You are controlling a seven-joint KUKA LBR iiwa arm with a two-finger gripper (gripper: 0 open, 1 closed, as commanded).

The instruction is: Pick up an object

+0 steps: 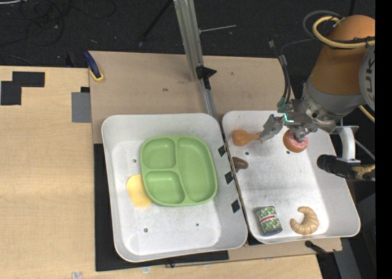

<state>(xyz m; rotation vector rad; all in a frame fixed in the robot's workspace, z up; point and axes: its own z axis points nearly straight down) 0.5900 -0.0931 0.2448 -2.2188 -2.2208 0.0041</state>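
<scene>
The grey arm with its orange band reaches in from the right and hangs over the far part of the right shallow white bin (343,210). Its two-finger gripper (286,128) sits low there, and whether its jaws are released or clenched cannot be told from this angle. A small round red-and-pink object (296,141) lies right beneath the wrist, partly covered by it. To its left, near the bin's far left corner, lies an orange pear-shaped object (244,137), and a small dark brown object (239,163) rests at the left wall. At the near end sit a green patterned can (267,219) and, to its right, a tan croissant-shaped object (306,219). The left white bin (165,235) holds a green three-compartment plastic tray (178,170), with a flat yellow piece (136,190) poking out from under its left edge.
</scene>
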